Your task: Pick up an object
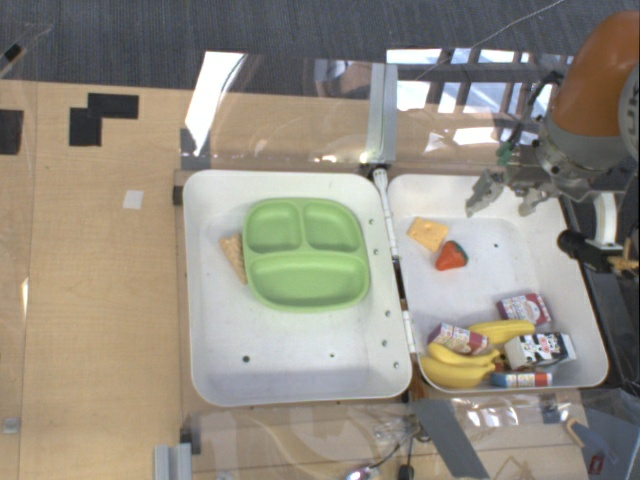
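- Gripper [508,195] spread wide, nothing between fingers, hovering over right bin [570,268] far edge
- Strawberry [451,256] nearest, beside cheese wedge [428,234]
- Risk: rounded strawberry may roll off closing fingers

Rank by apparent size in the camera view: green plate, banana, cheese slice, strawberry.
1. green plate
2. banana
3. cheese slice and strawberry look about alike; too close to rank.

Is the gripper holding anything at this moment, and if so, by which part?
Nothing is held. The gripper hangs open over the far end of the right bin, with nothing between its fingers.
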Available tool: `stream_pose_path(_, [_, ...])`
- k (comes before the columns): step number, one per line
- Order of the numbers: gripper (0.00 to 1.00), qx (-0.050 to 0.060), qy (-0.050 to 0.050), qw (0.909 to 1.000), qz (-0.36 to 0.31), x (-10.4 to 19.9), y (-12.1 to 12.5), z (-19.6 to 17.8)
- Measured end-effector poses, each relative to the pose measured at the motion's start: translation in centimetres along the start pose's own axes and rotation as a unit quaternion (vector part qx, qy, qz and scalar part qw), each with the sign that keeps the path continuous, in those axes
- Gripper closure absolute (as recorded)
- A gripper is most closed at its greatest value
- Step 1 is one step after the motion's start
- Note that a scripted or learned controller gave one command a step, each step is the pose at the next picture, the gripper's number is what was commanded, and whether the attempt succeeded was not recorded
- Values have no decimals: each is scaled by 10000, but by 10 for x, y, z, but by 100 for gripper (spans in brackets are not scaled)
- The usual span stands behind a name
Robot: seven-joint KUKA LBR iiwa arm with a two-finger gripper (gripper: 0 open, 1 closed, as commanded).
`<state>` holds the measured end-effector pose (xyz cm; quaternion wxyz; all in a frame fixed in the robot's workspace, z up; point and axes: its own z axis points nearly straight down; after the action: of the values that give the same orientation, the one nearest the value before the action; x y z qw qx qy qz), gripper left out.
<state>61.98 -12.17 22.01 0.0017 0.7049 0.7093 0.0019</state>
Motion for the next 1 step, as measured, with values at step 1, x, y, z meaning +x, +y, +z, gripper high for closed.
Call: stream_pose_path(1, [0, -21, -6, 9930, -1182, 2, 7, 123])
